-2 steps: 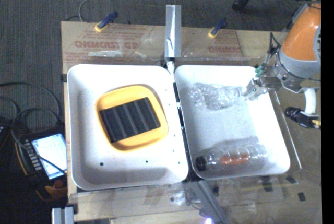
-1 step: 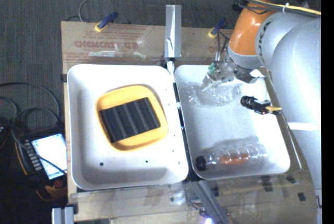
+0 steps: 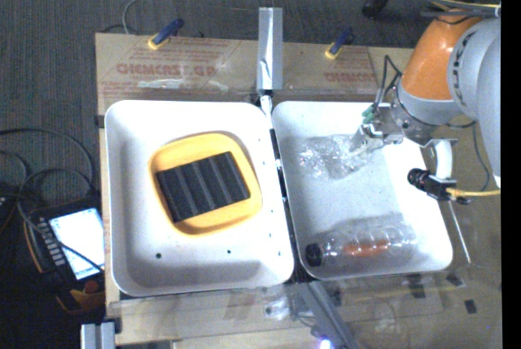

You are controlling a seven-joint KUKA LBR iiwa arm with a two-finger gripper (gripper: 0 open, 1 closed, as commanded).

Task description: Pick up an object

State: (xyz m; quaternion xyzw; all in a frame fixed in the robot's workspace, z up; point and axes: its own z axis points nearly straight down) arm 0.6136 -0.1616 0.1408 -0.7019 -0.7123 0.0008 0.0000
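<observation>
The two-finger gripper (image 3: 368, 134), its state beyond telling from here, hangs touching or just over the crumpled clear plastic wrapper (image 3: 330, 157) spreading to its left in the right white bin (image 3: 285, 176), while the clear plastic bottle (image 3: 358, 244), long axis left-right, lies farther off below.

- Two bins are set side by side on the desk (image 3: 236, 63), the left bin (image 3: 130, 176) touching the right bin (image 3: 423, 209) along a shared middle edge.
- A ridged tray (image 3: 206, 182) is laid in the middle of the left bin.
- A crumpled plastic bag (image 3: 330, 156) is placed in the far part of the right bin.
- A bottle (image 3: 362, 244) is laid on its side along that bin's near wall.
- The claw (image 3: 376, 128) is positioned over the bag's right end, by the far right corner.
</observation>
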